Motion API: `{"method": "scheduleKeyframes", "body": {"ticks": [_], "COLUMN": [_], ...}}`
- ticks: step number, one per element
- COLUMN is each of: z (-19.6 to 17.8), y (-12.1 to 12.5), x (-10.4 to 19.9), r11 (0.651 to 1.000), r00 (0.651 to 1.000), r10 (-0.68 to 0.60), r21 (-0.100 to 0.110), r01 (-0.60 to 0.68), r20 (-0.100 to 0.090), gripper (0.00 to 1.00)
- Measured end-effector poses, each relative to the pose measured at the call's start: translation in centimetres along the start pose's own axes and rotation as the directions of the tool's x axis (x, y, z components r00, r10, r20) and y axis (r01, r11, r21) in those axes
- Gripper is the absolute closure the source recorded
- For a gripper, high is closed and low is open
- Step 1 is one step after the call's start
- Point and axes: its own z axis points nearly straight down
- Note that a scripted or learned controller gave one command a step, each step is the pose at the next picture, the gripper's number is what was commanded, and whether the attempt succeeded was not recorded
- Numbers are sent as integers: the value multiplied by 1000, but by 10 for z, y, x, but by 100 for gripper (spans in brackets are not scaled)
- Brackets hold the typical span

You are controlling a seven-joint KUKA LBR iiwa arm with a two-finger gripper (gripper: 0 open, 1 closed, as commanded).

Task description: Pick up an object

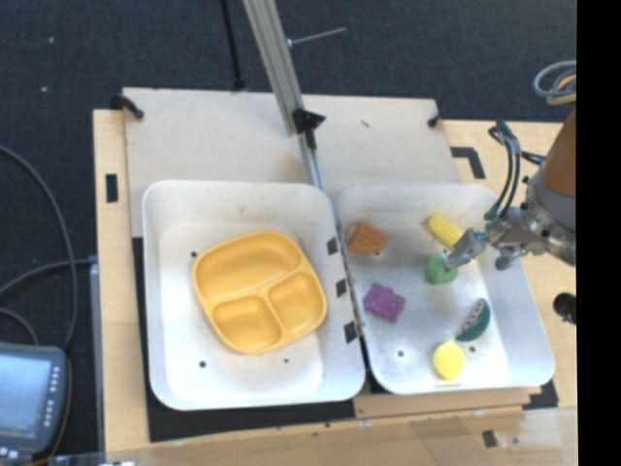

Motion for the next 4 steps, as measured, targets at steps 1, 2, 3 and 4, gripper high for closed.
{"method": "scheduleKeyframes", "body": {"ticks": [1,2,3,4], "z": [0,47,90,143], "y": [0,-7,-5,-6], "x": [0,4,8,7], "r11": [1000,1000,1000,1000], "r00": [1000,1000,1000,1000], "r10": [1,3,6,4], "r21": [0,4,5,6], "r01": [-1,-3,-6,-4], "r20": [0,0,1,0], "gripper": [0,0,0,0]}}
